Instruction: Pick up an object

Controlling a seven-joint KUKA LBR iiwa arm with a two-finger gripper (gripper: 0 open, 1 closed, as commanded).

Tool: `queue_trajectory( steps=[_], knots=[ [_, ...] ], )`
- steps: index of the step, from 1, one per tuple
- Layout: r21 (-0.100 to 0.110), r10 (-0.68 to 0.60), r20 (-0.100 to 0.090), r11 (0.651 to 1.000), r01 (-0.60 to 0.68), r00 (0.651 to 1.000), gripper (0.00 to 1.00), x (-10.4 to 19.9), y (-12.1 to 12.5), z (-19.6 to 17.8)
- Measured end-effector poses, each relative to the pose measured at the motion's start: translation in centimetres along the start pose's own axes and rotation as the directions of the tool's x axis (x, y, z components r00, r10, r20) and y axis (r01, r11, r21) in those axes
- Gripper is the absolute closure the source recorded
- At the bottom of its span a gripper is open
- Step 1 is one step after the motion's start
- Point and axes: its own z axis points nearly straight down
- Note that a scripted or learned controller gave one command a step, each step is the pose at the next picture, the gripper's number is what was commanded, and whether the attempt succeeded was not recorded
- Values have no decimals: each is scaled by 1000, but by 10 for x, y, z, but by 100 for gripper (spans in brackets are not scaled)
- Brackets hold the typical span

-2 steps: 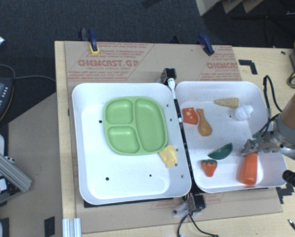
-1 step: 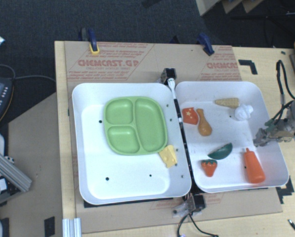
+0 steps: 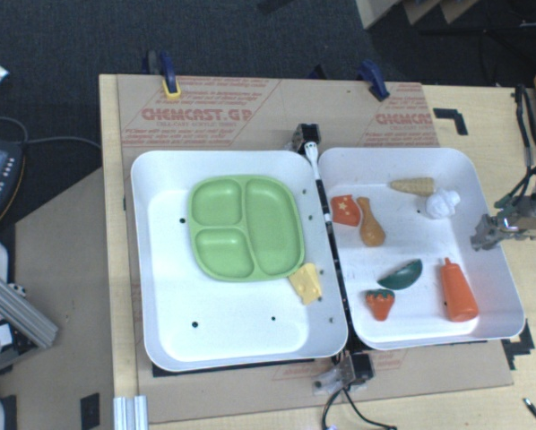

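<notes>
The right bin (image 3: 483, 330) holds several small toy foods. Among them are a red piece (image 3: 344, 210), a tan drumstick (image 3: 370, 224), a tan bread-like piece (image 3: 412, 185) and a white lump (image 3: 443, 204). It also holds a dark green piece (image 3: 401, 274), a strawberry (image 3: 381, 304) and an orange bottle (image 3: 457, 291). My gripper (image 3: 494, 231) hangs over the right rim of this bin, right of the white lump and above the orange bottle in the view. Nothing shows in its grasp.
The left bin (image 3: 160, 321) bears a green divided plate (image 3: 247, 227), with a yellow cheese-like piece (image 3: 306, 283) beside the plate's lower right corner. A ridge (image 3: 326, 231) where the two bins meet runs between them. Cables (image 3: 530, 164) hang at the far right.
</notes>
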Motion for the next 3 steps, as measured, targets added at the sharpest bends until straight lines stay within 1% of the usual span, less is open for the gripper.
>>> queue_trajectory(
  steps=[1, 2, 3],
  knots=[
    [2, 0, 0, 1000, 0, 1000, 100, -1, 1, -22],
    [2, -4, -2, 1000, 4, 1000, 100, 28, 48, -20],
    [2, -5, -3, 1000, 5, 1000, 100, 68, 82, -30]
  ],
)
